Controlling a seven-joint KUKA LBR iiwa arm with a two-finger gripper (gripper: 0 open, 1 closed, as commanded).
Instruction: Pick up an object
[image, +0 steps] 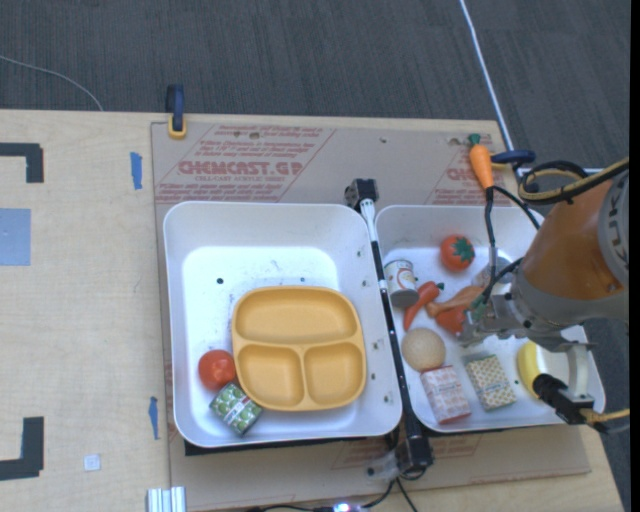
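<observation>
My gripper (482, 316) hangs low over the middle of the right bin (420, 222), below the orange-banded wrist (570, 255). Its tip is right beside a red-orange pepper-like piece (450, 318) and an orange carrot piece (462, 297); whether it touches either I cannot make out. A slim red chili (418, 304) lies to their left. Around them lie a red tomato (458, 252), a small can (401, 277), a round beige bun (424, 349), a pink packet (446, 392), a cracker box (490, 381) and a yellow banana (527, 365), partly under the arm.
The left bin (190, 290) holds a yellow divided plate (298, 348), a red tomato (215, 368) and a green patterned box (235, 408). A black clamp (361, 192) sits on the ridge between the bins. Cables (490, 215) hang off the arm over the right bin.
</observation>
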